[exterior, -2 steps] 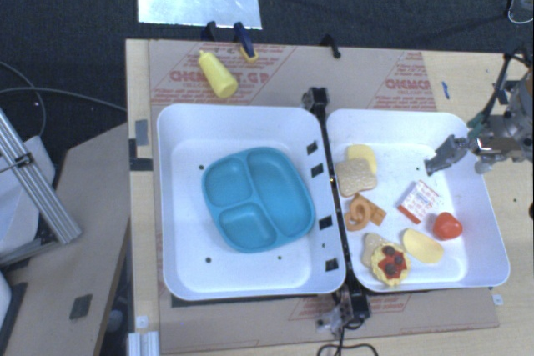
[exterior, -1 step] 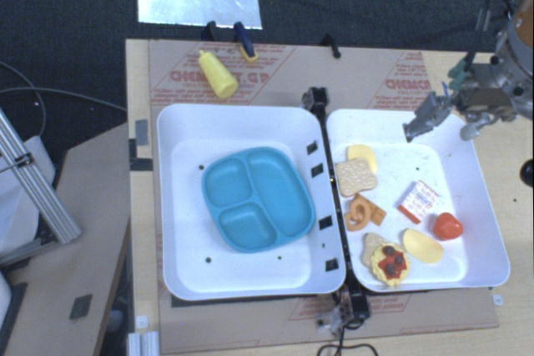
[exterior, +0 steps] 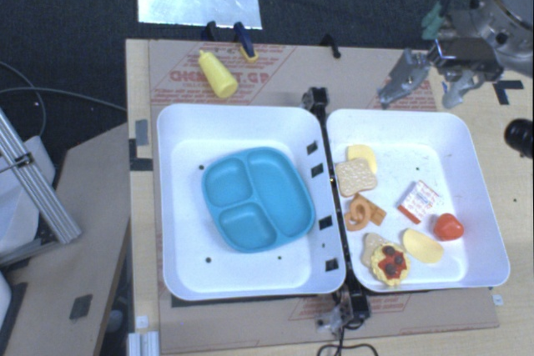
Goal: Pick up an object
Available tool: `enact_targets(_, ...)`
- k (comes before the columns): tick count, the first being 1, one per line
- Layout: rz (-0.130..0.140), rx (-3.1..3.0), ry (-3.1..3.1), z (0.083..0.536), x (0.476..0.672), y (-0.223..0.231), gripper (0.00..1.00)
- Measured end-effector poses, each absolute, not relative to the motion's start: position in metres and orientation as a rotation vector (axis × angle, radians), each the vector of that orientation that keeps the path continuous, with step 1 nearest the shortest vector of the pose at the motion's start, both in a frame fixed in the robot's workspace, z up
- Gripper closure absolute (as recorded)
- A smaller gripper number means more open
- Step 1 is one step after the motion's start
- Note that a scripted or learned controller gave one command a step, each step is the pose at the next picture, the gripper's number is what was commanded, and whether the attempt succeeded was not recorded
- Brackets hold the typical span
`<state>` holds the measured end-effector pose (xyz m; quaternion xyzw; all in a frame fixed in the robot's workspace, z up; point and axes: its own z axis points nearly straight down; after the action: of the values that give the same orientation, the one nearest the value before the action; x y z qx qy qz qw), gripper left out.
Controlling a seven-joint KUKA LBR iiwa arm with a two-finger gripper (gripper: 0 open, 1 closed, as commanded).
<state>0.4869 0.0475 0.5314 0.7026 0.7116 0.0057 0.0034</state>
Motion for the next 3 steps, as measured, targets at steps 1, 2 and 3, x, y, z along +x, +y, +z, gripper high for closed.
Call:
enact_targets(1, 0.008, 2.208, 2.230, 0.538, 0.487, 0.043, 1.00)
enact_targets(2, -0.017, 2.228, 2.226, 0.375, 0.485, 0.035, 1.00)
enact_targets(3, -0.007, 2.225, 2.222, 0.304, 0.486, 0.022, 1.00)
